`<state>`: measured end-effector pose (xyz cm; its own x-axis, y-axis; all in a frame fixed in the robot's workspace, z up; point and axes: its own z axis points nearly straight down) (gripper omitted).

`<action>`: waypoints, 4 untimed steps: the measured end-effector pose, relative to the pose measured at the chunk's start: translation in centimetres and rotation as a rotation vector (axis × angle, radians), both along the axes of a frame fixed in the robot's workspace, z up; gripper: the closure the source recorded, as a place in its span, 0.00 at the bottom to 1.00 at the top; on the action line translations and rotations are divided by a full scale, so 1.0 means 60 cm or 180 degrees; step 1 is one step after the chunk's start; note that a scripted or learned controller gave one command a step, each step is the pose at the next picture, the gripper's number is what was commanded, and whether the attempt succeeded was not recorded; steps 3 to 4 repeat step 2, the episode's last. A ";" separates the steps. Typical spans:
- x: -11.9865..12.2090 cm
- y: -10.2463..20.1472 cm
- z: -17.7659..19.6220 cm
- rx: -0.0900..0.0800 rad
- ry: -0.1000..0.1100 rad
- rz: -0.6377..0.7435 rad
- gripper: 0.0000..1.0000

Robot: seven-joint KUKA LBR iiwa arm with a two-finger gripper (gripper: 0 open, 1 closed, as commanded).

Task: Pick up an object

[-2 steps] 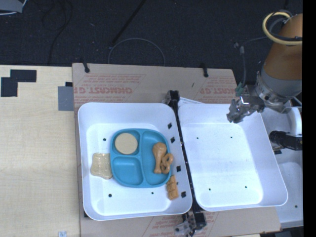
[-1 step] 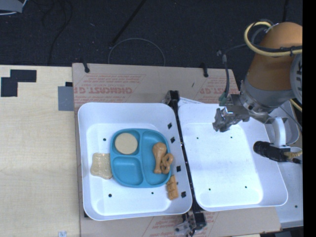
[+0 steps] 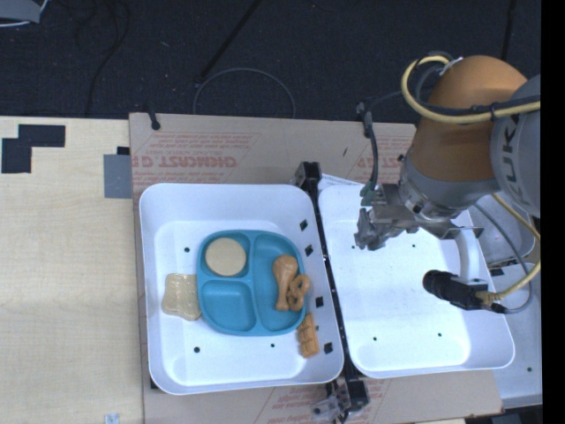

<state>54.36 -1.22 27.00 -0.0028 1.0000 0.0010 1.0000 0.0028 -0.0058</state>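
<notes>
From above, the gripper (image 3: pixel 371 234) hangs over the back left part of the right bin (image 3: pixel 397 321), near the wall it shares with the left bin (image 3: pixel 152 237). Nothing can be seen in its grasp, and whether it is open or closed cannot be told from this angle. The arm (image 3: pixel 459 122) comes in from the right, its orange band bulking over the bin's back right corner. The things to pick all lie in the left bin, well apart from the gripper. A blue plate (image 3: pixel 231 312) with three compartments sits flat near the middle of that bin. A round tan disc (image 3: pixel 225 256) lies in its back left compartment, and a tan drumstick (image 3: pixel 285 276) lies lengthwise in the right compartment, with a small looped piece touching its near end. The front left compartment shows bare blue. A pale toast (image 3: pixel 181 297) lies on the bin floor, touching the plate's left edge. A small brown chunk (image 3: pixel 307 336) lies just off the plate's near right corner, close to the dividing wall. Both bins rest on a sheet of cardboard (image 3: pixel 221 153).
</notes>
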 end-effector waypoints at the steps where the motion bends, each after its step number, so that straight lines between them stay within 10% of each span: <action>1: -0.027 0.071 -0.028 0.0000 0.0002 0.0000 1.00; 2: -0.040 0.156 -0.030 0.0002 -0.0001 0.0005 1.00; 4: -0.040 0.156 -0.030 0.0002 -0.0001 0.0005 1.00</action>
